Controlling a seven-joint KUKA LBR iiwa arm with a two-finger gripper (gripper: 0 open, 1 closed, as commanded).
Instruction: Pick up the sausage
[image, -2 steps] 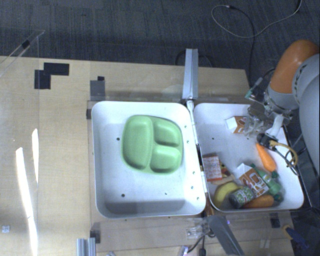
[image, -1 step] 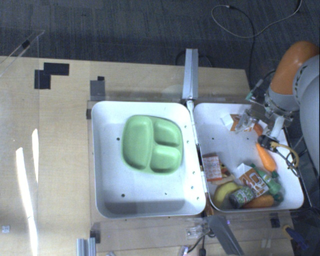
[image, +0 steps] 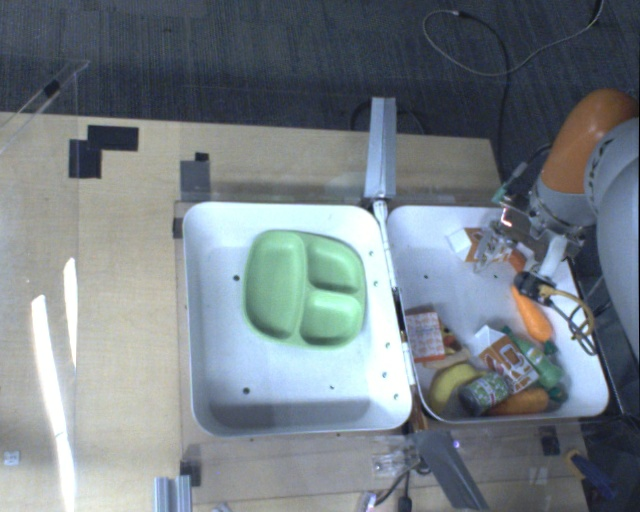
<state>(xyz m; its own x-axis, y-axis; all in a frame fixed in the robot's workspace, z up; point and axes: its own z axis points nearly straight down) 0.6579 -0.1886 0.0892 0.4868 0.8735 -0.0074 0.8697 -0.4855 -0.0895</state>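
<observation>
- Pale wooden bench (image: 120, 330), set under two shallow white plastic bins.
- Left bin (image: 200, 330) flat on that bench.
- Right bin (image: 440, 250) touching the left bin's right side.

Robotics lab: wooden bench (image: 120, 330), white bins (image: 200, 330) (loose cables (image: 480, 60)).

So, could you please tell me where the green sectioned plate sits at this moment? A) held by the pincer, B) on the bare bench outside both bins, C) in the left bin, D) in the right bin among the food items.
C: the green sectioned plate lies flat in the left bin, while the pincer hovers at the far side of the right bin, above the heaped food items.
</observation>
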